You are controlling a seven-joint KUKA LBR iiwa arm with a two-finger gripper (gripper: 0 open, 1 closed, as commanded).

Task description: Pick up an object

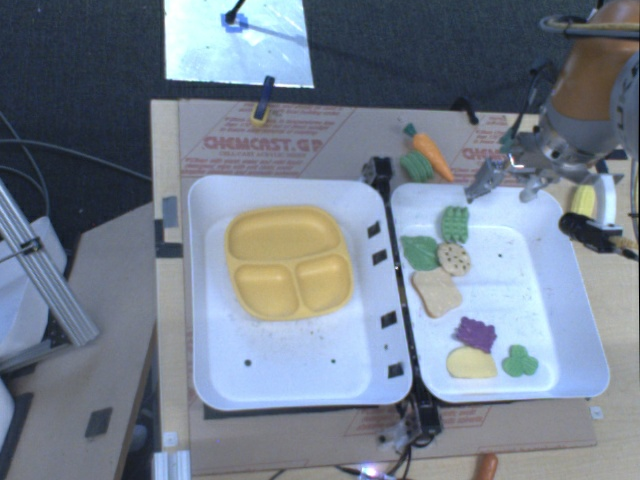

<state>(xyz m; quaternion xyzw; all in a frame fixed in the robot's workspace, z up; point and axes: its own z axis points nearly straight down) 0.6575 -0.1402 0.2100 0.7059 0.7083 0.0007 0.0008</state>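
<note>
Here the grey arm (590, 88) comes in from the right, and its top is cut off by the edge. Its pincer (508, 180) hangs over the far rim of the right bin (570, 268). The two fingers are spread apart with nothing between them.

In the right bin lie small toy foods. A green bumpy piece (455, 223) is nearest the pincer. Just below it are a green leaf (421, 253) and a round cookie (454, 259), which touch. A slice of bread (437, 292) lies under those. Nearer the front are purple grapes (475, 334), a yellow piece (471, 364) and a small green piece (519, 362); what those last two are is hard to tell.

The left bin (210, 268) holds a yellow tray (289, 261) with three sections.

Behind the bins, on the worktop (300, 138), lie a toy carrot (431, 149) and something green (417, 166) beside it.
</note>
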